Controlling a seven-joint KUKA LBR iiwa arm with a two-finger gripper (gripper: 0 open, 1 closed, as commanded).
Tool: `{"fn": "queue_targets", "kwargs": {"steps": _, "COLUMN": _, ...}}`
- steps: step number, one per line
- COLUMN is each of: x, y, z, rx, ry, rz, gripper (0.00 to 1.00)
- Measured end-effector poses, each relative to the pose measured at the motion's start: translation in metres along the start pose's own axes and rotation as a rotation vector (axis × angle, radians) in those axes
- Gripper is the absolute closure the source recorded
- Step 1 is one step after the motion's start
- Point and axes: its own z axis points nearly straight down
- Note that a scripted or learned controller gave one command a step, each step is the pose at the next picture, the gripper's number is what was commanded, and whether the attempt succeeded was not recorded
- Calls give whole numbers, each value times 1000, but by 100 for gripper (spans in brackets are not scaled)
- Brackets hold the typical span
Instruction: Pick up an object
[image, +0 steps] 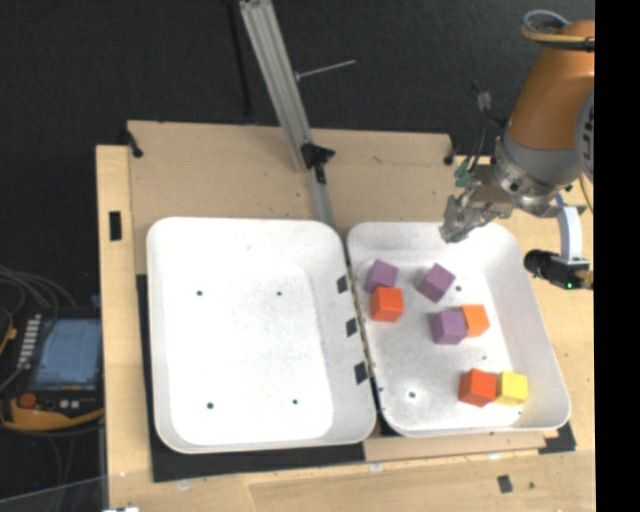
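Hovering above the far edge of the right bin, the gripper of the arm carried nothing that could be made out, and the pick-up was judged to be at its approach stage, with no object yet lifted. Whether the jaws stood open or closed could not be told at this slant and size. All seven blocks lay on the floor of the right bin, apart from the gripper: a purple block just above an orange block near the bin's left wall; a second purple block near the centre, the closest candidate to the gripper; a third purple block touching a small orange block on its right; and, toward the near right corner, a red-orange block touching a yellow block. The left bin held no blocks, showing a bare white floor with a few dark specks. Both bins rested side by side on the table. What remained, as judged from this layout, was the whole of the grasp itself: lowering over one block, closing on it and raising it clear of the bin. The paired blocks that touched one another would probably be harder to seize cleanly than the purple block standing alone near the centre.
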Motion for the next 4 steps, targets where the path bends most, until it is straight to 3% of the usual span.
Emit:
{"fn": "queue_targets", "kwargs": {"steps": 1, "x": 41, "y": -13, "z": 2, "rx": -1, "ry": 0, "rz": -1, "gripper": 100}}
{"fn": "queue_targets", "kwargs": {"steps": 2, "x": 94, "y": -13, "z": 2, "rx": -1, "ry": 2, "rz": -2, "gripper": 100}}
{"fn": "queue_targets", "kwargs": {"steps": 4, "x": 202, "y": -41, "z": 1, "rx": 2, "ry": 2, "rz": -3, "gripper": 100}}
